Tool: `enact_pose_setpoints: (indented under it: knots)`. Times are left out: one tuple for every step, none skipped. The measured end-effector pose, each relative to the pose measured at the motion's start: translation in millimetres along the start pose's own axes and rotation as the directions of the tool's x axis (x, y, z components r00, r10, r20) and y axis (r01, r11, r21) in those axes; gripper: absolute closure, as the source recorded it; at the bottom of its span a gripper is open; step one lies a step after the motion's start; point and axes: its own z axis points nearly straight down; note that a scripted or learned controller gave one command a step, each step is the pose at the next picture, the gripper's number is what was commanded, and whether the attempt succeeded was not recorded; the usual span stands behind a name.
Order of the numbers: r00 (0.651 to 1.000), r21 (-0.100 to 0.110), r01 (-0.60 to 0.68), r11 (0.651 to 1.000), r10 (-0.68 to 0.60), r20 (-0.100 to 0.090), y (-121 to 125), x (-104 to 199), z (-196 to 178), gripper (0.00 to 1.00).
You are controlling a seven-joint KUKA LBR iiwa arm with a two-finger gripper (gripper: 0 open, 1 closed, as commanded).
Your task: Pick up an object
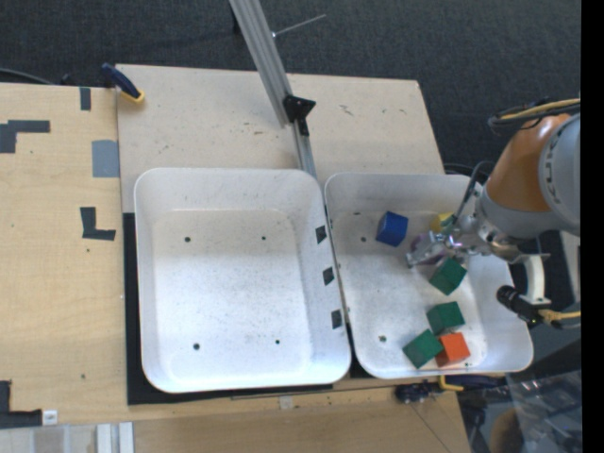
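Dark carpet beyond a plywood bench (368, 121), with a metal rail (257, 36) slanting down from the top edge to a black bracket (298, 109) near the bins' far rims. On the bench's far left corner, a blue and yellow clamp (123, 83); further left, on a lighter board, a grey tape patch (105, 158) and some dark tape marks. Side by side on the bench, two shallow white bins: left bin (151, 253) with only small dark dots on its floor, right bin (377, 182) with all the blocks. Reaching in from the right, the grey arm (566, 177) with its orange band (519, 163), ending in the gripper (430, 251) low over the middle of the right bin. Open or closed: cannot tell, the metal tip being too small and blurred. Just beside the tip, toward the near side, a tilted green block (448, 276), seemingly touching it; gripped or merely lying against it, cannot tell. Just left of the gripper and a little farther back, a blue cube (393, 227), apart from the tip. Behind the gripper, a small yellow piece (442, 222), partly hidden by the wrist. Toward the near rim, a second green block (444, 316), and below that a third green block (424, 348) touching an orange block (454, 347) on its right.
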Motion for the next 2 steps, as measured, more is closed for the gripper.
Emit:
enact_pose_setpoints:
  knots:
    - [1.000,-0.002,0.001,1.000,-0.001,0.000,1,0,-12,1.00]
    - [1.000,-0.008,0.001,1.000,-0.001,0.002,0,2,-75,1.00]
